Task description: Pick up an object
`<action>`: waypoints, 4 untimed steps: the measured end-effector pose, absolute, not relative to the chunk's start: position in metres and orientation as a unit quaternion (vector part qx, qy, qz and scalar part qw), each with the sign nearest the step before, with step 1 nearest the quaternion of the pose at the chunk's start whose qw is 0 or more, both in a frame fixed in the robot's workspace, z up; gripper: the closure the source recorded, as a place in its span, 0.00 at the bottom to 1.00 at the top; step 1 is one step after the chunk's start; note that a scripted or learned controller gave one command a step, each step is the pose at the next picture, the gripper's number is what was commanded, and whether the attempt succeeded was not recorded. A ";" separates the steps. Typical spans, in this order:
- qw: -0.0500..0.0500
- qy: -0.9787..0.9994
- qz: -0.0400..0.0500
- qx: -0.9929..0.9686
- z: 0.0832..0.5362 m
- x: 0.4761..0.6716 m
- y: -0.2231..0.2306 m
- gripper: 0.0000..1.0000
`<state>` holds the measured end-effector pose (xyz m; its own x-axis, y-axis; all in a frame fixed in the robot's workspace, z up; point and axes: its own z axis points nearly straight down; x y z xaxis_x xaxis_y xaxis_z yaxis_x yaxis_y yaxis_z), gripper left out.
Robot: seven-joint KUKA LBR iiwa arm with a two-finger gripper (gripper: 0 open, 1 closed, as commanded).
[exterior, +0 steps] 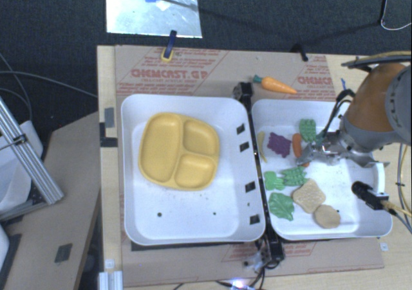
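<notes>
Two white bins side by side below me: the left bin [187, 218] holds one yellow divided plate [179, 150] with three compartments, and the right bin [341, 227] holds the toy food. I count one purple piece [279, 144], one orange-red sausage-like piece [297, 145], four green leafy pieces, at [307, 129], [295, 175], [273, 181] and [281, 206], one slice of bread [309, 196] and one tan round cookie [327, 217]. A thin yellow strip [262, 145] lies at the bin's 9 o'clock edge. One toy carrot [275, 85] sits outside on the cardboard, at 12 o'clock from the right bin, its long axis running 9 to 3, green top toward 9.

My gripper [311, 154] is down near the middle of the right bin, just at 3 o'clock of the sausage piece, whose long axis runs 12 to 6. The fingertips blur into grey metal; how wide they stand and whether anything sits between them, I cannot tell. My arm's body is cut off at the right edge.
</notes>
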<state>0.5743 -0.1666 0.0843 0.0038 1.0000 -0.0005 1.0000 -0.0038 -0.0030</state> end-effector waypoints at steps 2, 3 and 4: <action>0.001 -0.709 -0.001 -0.706 0.086 0.671 -0.205 0.00; -0.004 -0.710 -0.002 -0.705 0.098 0.671 -0.206 1.00; 0.001 -0.711 -0.002 -0.704 0.084 0.669 -0.132 1.00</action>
<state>0.6695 -0.1319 0.0839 -0.0097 0.9999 0.0032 1.0000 0.0097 0.0011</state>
